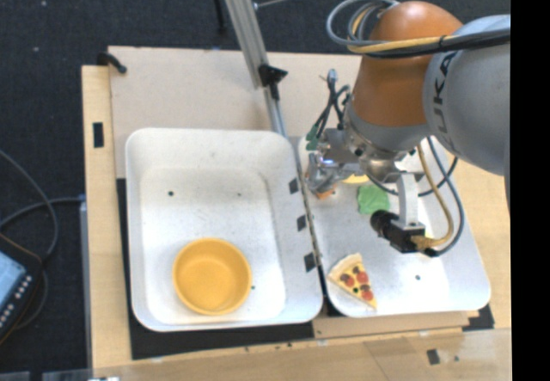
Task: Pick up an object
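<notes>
The jaws (324, 177) hang low over the right bin (455, 280) by its left wall; whether they are spread or pinching cannot be told. A green object (372, 198) lies just right of them, a pizza slice toy (353, 279) below, and a yellow bowl (211, 275) well left in the left bin (206, 173).

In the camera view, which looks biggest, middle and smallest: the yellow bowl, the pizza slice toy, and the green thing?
1. Yellow bowl, clearly the biggest.
2. Pizza slice toy.
3. Green thing, which looks smallest, but the arm hides part of it, so second and third place are unsure.
</notes>
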Controlling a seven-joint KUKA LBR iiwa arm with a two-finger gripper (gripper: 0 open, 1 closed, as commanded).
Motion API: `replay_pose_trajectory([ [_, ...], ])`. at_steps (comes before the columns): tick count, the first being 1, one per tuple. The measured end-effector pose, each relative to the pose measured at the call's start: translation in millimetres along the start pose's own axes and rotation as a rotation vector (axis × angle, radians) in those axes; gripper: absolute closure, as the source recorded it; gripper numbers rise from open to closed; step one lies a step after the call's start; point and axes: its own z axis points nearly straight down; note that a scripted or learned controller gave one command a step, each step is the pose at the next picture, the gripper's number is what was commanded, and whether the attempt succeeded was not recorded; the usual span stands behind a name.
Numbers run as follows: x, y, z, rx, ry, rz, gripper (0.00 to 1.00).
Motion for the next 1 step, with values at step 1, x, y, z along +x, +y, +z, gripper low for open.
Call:
replay_pose_trajectory([
  [1,49.0,-16.7,0.6,0.001,0.002,-0.005,1.0],
])
